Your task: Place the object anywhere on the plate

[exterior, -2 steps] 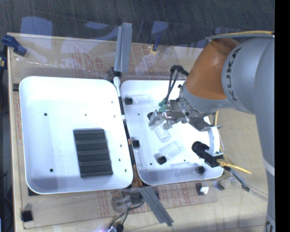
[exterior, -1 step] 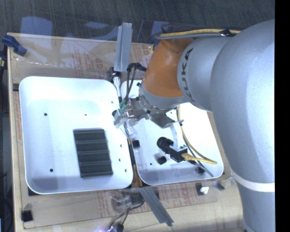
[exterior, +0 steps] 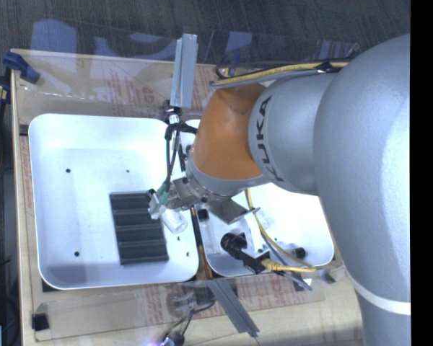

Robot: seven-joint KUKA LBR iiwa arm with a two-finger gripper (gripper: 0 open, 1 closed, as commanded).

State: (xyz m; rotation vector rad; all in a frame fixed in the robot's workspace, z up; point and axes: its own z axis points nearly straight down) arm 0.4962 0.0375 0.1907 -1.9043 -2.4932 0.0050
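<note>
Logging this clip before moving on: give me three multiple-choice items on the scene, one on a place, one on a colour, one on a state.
1. Where does the dark ribbed rectangular plate lie?
A. left white bin
B. right white bin
C. bare bench

2. What colour is the band above the arm's wrist?
A. blue
B. orange
C. green

3. How does the ribbed plate lie?
A. propped on edge against the wall
B. hanging over the rim
C. flat on the bin floor

Answers: 1 A, it sits inside the left white bin. 2 B, the orange band sits between grey arm parts. 3 C, its whole ribbed face shows from above.
</note>
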